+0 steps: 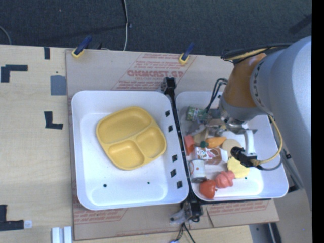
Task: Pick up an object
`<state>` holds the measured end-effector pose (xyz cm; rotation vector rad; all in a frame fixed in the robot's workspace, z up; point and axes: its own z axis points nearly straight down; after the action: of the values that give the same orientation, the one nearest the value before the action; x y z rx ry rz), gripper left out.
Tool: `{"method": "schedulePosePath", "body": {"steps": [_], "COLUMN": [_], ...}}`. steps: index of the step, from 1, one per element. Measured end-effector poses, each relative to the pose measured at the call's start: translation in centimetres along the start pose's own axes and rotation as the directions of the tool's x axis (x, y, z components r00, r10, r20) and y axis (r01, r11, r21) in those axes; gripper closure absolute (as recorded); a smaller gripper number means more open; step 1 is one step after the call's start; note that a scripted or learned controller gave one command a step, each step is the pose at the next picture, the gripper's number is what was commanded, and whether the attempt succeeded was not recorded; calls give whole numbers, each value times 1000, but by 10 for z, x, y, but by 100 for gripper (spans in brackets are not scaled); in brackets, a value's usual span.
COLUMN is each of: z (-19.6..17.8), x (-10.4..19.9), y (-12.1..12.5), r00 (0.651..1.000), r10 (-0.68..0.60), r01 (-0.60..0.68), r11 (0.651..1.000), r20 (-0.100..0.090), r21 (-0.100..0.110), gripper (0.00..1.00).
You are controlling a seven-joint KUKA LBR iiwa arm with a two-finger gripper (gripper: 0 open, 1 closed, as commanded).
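Note:
The right bin point(271, 184) holds a heap of small toy foods. Among them are a green-labelled can point(193, 114), an orange carrot point(215, 142), a red piece point(189, 145), a brown-labelled packet point(211, 156), a small white can point(197, 170), a red tomato point(207, 189), a pink piece point(225, 179) and a yellow piece point(238, 167). My gripper point(213, 128) reaches down from the orange-banded wrist point(243, 87) into the upper part of the heap, just above the carrot and right of the green-labelled can. The wrist hides much of it.
The left bin point(88, 186) holds a yellow divided plate point(131, 138). A black divider strip point(174, 135) runs between the bins. Blue-and-yellow clamps point(81, 48) point(186, 53) pin the cardboard at the back. A cable point(277, 151) loops over the right bin.

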<state>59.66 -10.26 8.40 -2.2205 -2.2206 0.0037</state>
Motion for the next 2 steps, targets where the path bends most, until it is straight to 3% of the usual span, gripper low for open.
{"method": "schedulePosePath", "body": {"steps": [1,2], "z": [0,-1], "x": [4,-19], "y": [69,25], "r00": [1000,1000], "r10": [0,-1], "r01": [0,1], "r11": [1000,1000], "r20": [-3,1], "r21": [13,-2], "gripper": [0,0]}}
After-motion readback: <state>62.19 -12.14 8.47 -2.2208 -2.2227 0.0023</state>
